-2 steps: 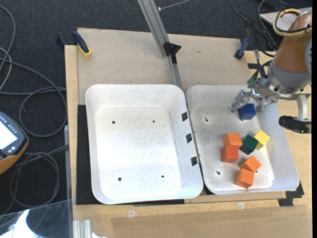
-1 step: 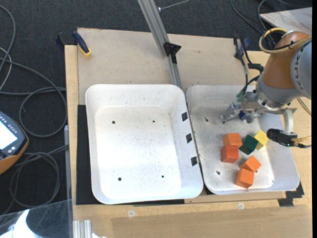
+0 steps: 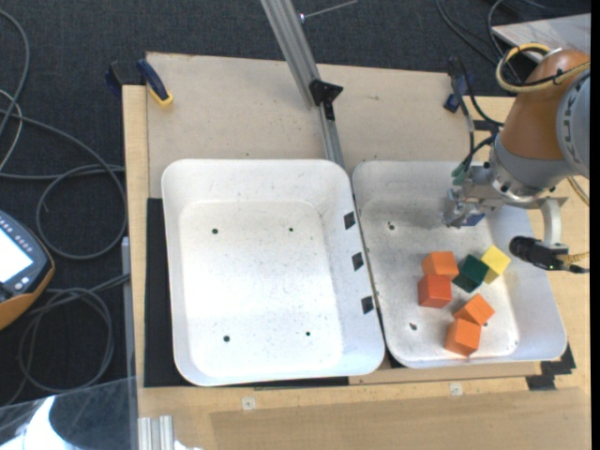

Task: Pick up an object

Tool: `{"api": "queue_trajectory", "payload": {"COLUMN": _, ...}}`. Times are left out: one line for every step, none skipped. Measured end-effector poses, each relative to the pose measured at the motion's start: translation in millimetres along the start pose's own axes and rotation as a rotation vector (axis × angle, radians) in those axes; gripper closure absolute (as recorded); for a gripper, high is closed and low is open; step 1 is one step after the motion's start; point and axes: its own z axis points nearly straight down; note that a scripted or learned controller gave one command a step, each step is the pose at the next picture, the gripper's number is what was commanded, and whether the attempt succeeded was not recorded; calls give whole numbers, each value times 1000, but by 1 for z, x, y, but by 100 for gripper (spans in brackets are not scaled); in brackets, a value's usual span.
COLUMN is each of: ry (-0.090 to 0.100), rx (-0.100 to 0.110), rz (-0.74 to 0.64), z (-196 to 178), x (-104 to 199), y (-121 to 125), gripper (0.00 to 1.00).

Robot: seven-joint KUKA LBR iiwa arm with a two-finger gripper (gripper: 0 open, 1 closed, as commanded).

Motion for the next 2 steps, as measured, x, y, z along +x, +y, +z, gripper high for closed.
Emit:
{"api": "queue_trajectory", "payload": {"ry": -3, "rx": -7, "rz": 0, "z": -63, "x": -6, "y": 5, "gripper": 100}}
{"api": "queue_trajectory", "payload": {"ry": -3, "rx": -5, "rz": 1, "z": -118, "x": -11, "y": -2, "gripper": 100}}
